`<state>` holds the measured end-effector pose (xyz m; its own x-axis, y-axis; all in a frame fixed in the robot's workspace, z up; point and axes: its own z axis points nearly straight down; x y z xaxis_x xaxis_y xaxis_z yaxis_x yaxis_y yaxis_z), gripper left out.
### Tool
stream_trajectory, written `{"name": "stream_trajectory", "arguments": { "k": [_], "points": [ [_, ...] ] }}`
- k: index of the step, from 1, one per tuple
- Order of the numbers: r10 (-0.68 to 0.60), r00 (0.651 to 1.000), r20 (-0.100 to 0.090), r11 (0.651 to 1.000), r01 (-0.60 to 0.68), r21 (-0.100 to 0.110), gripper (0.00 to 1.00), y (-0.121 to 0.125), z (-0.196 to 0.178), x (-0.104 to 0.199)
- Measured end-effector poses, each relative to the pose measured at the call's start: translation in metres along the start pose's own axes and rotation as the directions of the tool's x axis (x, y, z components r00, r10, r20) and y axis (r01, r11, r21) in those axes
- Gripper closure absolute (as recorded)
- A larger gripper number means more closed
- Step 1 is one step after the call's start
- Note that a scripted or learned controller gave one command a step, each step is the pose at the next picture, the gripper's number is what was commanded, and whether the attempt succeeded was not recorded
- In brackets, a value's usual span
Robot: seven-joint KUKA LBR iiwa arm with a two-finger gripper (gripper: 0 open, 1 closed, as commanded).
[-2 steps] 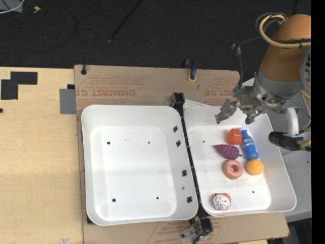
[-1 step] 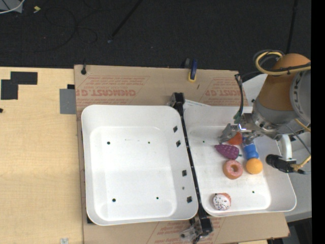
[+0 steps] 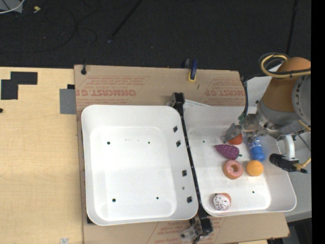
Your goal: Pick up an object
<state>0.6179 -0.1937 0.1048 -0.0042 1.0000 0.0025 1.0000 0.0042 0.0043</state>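
Note:
The right bin (image 3: 284,200) holds several small objects. A purple grape-like piece (image 3: 227,150) lies near its middle, with a pink donut (image 3: 233,169) just in front of it. An orange ball (image 3: 255,168) and a blue bottle (image 3: 256,150) lie to the right. A white ball with red marks (image 3: 221,201) sits at the front rim. My gripper (image 3: 234,133) reaches in from the right and is low over a small red-orange object (image 3: 236,140), which it partly covers. Whether it touches that object is unclear.
The left bin (image 3: 96,136) stands beside the right one, with a black divider (image 3: 185,156) between them. The arm's grey wrist and orange band (image 3: 284,93) hang over the right bin's back right corner. Cables (image 3: 289,161) trail along its right rim.

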Motion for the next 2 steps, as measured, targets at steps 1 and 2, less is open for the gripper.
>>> {"name": "stream_trajectory", "arguments": {
  "k": [1, 2],
  "points": [
    [0.0, 1.0, 0.001, 1.0, 0.0, -0.001, 0.0, 0.0122, 0.0156, 0.0047],
    [0.003, 1.0, 0.002, 1.0, -0.003, 0.005, 1.0, 0.01, 0.0069, 0.0028]
  ]
}}
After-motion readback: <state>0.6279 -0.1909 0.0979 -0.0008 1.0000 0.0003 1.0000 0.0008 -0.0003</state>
